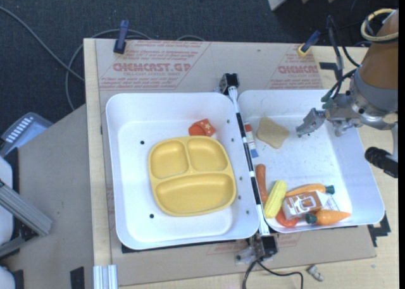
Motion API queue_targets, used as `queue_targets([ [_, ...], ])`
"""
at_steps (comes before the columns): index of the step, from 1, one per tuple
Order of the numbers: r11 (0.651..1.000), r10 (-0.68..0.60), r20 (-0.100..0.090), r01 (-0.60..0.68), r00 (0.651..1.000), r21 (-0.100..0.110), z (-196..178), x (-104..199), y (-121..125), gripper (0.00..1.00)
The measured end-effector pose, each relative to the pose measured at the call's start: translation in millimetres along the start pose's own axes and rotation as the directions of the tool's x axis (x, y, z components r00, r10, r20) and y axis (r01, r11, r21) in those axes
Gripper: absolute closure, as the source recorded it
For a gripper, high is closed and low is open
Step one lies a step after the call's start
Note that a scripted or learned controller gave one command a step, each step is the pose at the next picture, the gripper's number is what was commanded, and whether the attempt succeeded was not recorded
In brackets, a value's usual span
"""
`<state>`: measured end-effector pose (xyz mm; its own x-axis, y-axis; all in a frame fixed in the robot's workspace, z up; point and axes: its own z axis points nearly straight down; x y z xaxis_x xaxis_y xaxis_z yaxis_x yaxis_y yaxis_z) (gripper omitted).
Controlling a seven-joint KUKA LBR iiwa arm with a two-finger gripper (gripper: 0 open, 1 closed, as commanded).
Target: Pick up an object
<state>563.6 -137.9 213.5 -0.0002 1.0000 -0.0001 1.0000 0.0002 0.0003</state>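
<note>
Over the right bin point(354, 161), near its far edge, the claw point(308, 123) hung just beside a tan slice of bread point(273, 133) — apart from it, with nothing seen between the fingers; whether they stood wide or narrow I cannot tell. Toward that bin's near edge lay a cluster: a corn cob point(275, 198) tilted against a red-and-white packet point(305, 205), an orange carrot point(331, 216) at the near side and another orange piece point(310, 189) behind the packet. A thin orange stick point(261, 182) lay along the bin's left wall. The left bin point(126, 148) held a yellow divided plate point(192, 175) at its middle and — just beyond the plate's far rim — a small red object point(202, 128). Both bins sat on the worktop point(101, 73).
</note>
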Motion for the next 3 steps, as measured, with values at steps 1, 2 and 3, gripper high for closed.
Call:
queue_targets([
  [1, 1.000, 0.000, -0.001, 0.000, 1.000, 0.003, 110, 45, 14, 0.00],
  [2, 1.000, -0.001, 0.000, 0.001, 1.000, 0.000, 129, 40, 79, 0.00],
  [3, 1.000, 0.000, 0.000, 0.000, 1.000, 0.003, 129, 37, 69, 0.00],
])
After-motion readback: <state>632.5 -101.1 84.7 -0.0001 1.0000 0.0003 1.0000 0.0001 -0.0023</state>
